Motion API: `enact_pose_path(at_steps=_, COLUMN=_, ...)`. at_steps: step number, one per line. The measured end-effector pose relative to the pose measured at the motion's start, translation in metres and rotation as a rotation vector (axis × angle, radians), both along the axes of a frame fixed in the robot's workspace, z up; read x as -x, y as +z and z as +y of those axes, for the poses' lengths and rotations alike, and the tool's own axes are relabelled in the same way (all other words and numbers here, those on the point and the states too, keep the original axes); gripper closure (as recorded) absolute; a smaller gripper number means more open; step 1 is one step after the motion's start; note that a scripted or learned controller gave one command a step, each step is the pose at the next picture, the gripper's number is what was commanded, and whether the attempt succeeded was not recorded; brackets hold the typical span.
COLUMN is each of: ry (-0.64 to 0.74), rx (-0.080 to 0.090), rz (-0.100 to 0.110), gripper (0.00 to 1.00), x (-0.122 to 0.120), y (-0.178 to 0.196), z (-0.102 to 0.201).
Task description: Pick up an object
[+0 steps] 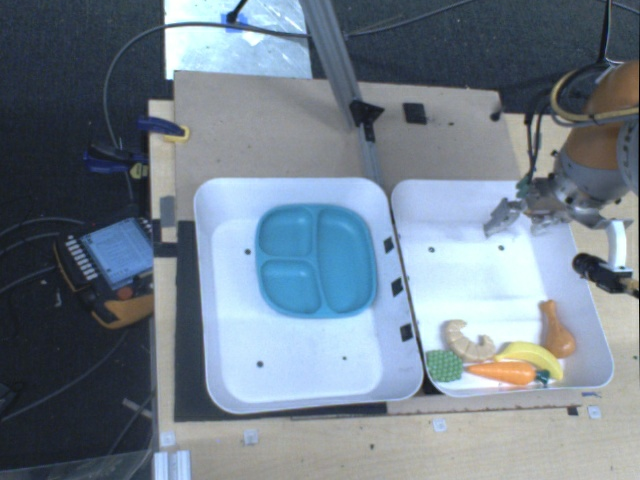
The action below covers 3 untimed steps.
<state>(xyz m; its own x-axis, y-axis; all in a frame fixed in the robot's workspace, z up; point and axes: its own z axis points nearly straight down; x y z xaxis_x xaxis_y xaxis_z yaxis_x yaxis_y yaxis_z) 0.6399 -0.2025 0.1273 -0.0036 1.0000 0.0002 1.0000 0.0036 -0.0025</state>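
Overhead, the camera view shows the tool [515, 214] hanging over the upper part of the right bin [440, 268], at about two o'clock in the frame, its fingers spread apart and pinching nothing. The things to pick lie well apart from it, bunched along the bin's six-o'clock edge: a banana [528, 352], a carrot [500, 372] just beside it, a beige ring-shaped piece [468, 341], a small green piece [445, 365] in the corner, and an orange-brown drumstick-like piece [558, 332] at four o'clock.

To do this step well, I would carry the tool toward six o'clock and come down on the drumstick-like piece, which stands freest; the banana and carrot touch and sit hard by the rim, so a finger may strike the wall.

Round about, the left bin [230, 368] holds a blue divided plate [316, 260]. A grey pole [332, 43] slants over the bench [260, 118] at twelve o'clock, clear of the path.
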Motion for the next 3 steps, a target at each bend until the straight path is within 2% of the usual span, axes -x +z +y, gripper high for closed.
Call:
enact_pose_path(at_steps=1, ry=0.002, rx=0.002, rz=-0.007, gripper=0.00, x=-0.002, y=-0.042, z=0.000)
enact_pose_path(at_steps=2, ry=0.006, rx=0.004, rz=-0.011, gripper=1.00, x=-0.003, y=-0.029, z=0.000)
enact_pose_path(at_steps=3, ry=0.003, rx=0.001, rz=-0.009, gripper=1.00, x=-0.008, y=0.018, z=0.007)
